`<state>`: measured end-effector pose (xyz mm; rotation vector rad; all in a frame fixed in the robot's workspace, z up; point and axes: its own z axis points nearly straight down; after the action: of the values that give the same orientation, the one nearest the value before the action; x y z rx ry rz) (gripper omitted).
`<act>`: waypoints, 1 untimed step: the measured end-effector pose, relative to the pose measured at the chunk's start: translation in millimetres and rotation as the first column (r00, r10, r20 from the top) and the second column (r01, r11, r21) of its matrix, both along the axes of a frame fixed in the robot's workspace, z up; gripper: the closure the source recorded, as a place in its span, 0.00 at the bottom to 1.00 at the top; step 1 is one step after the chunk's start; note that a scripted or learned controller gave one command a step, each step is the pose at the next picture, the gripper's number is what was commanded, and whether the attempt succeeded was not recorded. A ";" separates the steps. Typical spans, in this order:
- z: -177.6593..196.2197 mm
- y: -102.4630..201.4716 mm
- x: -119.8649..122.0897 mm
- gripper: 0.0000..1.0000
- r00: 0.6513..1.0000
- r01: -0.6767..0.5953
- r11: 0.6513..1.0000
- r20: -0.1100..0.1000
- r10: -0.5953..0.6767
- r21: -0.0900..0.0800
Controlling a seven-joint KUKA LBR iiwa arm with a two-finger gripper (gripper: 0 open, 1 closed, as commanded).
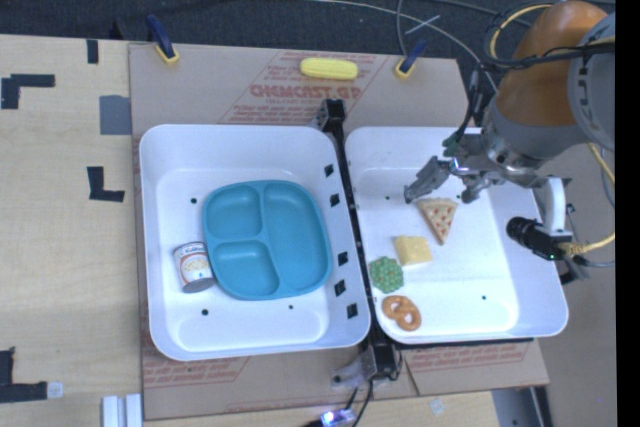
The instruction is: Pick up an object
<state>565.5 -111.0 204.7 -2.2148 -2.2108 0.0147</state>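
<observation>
I'm hovering the gripper [446,184], fingers spread wide and holding nothing, just above the pizza slice [438,217]. It's looking light, stiff and flat, so I'm aiming across its narrow sides.

Tray [267,240] and can [194,267] left bin; foods right.

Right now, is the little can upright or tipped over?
Tipped: the can lies on its side in the left bin, beside the blue tray.
</observation>
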 end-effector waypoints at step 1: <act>7.4 0.2 3.0 0.00 1.000 -0.004 1.000 0.013 0.004 -0.002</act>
<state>568.5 -110.8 212.1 -2.2183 -2.2222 0.0017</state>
